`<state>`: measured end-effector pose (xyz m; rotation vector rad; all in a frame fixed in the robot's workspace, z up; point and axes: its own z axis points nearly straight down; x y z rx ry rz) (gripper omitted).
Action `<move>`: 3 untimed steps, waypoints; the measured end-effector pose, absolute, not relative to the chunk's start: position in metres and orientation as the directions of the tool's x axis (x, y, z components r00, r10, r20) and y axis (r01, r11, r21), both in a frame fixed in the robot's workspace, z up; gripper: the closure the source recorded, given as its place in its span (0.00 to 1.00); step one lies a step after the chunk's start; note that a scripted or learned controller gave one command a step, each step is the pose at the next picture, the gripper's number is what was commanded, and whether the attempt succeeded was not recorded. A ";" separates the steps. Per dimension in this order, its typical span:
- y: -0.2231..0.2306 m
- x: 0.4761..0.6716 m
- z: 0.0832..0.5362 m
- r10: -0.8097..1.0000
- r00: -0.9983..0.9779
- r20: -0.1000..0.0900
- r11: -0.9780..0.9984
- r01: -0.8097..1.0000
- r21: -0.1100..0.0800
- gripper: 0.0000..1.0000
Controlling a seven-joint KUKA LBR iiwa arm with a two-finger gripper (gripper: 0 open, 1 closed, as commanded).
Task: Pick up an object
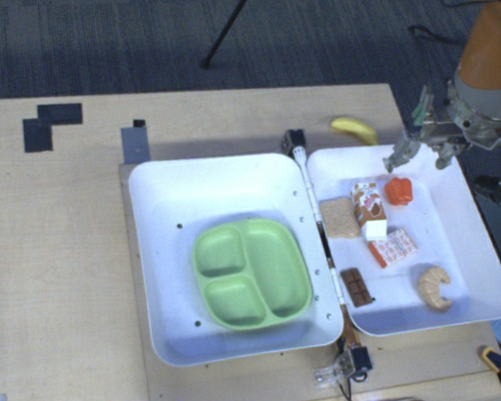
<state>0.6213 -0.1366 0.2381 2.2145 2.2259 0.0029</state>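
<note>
The arm [487, 49], grey with its orange band, is reaching in at the upper right of the frame, and its gripper [421, 154] is hanging over the upper right corner of the right bin [489, 256]. Its two fingers are standing wide apart, one ending near the orange object [399, 191] and the other toward the bin's far edge, and nothing is sitting between them. The orange object, possibly a small fruit or ball though the view is too soft to be sure, is lying just below the nearer fingertip. Left of it, a brown carton [367, 202] is lying beside a tan slab [339, 218], with a small white block [375, 230] touching the carton's lower end. A red-and-white packet [393, 247] is resting just below that, a dark chocolate bar [357, 286] is lying near the bin's lower left, and a croissant [433, 287] is sitting at the lower right. In the left bin [162, 248] a green divided plate [251, 273] is lying flat. A banana [354, 129] is resting on the bench [56, 284] above the right bin.
</note>
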 end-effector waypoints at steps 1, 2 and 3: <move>-0.154 0.620 0.109 1.000 -0.004 -0.003 0.004 1.000 0.025 0.00; -0.152 0.622 0.122 1.000 -0.007 0.001 0.007 1.000 0.029 1.00; -0.152 0.622 0.122 1.000 -0.007 0.001 0.007 1.000 0.029 0.00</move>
